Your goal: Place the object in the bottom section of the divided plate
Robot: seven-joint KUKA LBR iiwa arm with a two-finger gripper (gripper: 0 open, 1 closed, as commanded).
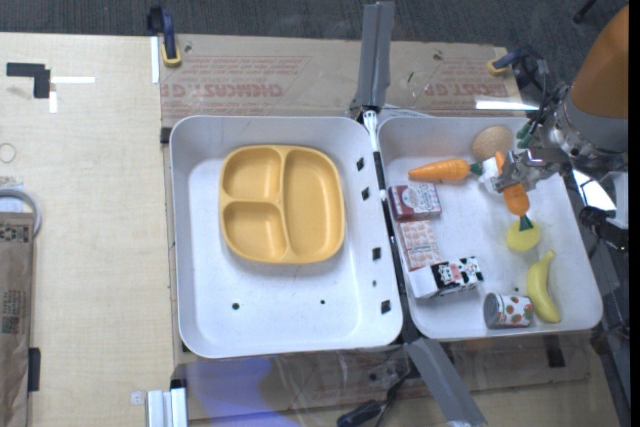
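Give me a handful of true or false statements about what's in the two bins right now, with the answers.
1. The yellow divided plate sits in the left bin. True.
2. The banana lies on the plate. False: it lies in the right bin, near its lower right corner.
3. The carrot lies in the right bin, above the small red box. True.
4. The gripper hangs over the left bin. False: it is over the right bin, close to a small orange object.
5. The plate's sections already hold toy food. False: no food lies in them.
6. A cow-patterned carton lies in the right bin. True.
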